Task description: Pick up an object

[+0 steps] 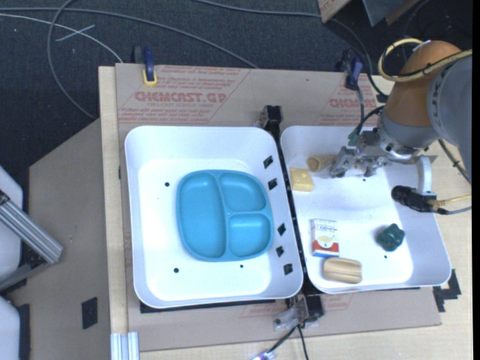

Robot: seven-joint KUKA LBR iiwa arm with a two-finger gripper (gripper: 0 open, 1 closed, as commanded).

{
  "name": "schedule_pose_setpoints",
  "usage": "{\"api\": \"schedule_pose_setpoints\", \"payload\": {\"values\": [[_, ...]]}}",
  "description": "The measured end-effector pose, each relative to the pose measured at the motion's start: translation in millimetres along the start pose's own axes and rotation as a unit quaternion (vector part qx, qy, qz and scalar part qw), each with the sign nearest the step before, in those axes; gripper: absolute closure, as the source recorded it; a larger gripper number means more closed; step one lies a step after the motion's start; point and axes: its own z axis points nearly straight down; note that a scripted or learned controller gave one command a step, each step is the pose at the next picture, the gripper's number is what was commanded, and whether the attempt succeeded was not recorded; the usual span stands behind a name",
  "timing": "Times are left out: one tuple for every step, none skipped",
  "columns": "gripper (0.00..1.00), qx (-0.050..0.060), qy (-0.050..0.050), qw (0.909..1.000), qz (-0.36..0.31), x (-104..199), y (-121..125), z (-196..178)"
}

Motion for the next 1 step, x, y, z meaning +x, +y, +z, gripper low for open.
{"api": "schedule_pose_setpoints", "payload": {"values": [[1.00,-0.001,-0.001,1.0000,0.001,-7.2,-3.3,-59.6]]}}
